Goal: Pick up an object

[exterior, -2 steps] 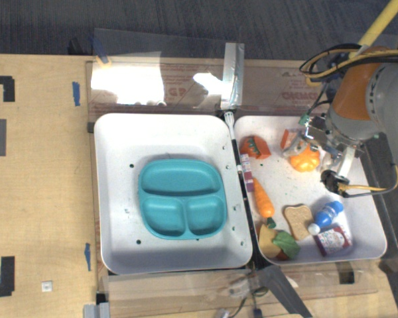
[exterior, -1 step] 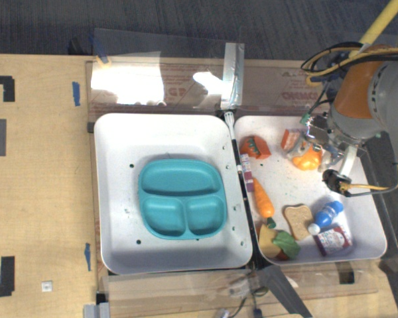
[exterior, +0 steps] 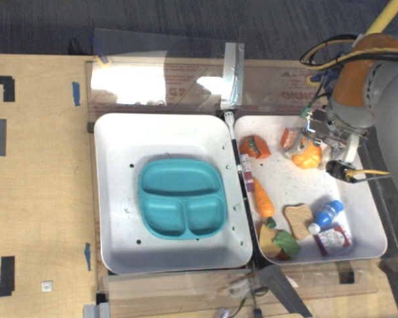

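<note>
Pincer (exterior: 316,136) grip state unclear, beside yellow toy (exterior: 307,156), carrot (exterior: 264,200) well apart

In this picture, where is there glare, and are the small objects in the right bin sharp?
Camera view: strong glare on the clear panel behind the left bin; the teal tray is evenly lit; things in the right bin, such as the carrot, look slightly soft.

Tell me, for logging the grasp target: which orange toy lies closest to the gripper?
The orange-yellow plastic pepper, right beside the gripper; the long orange carrot lies farther off.
</note>
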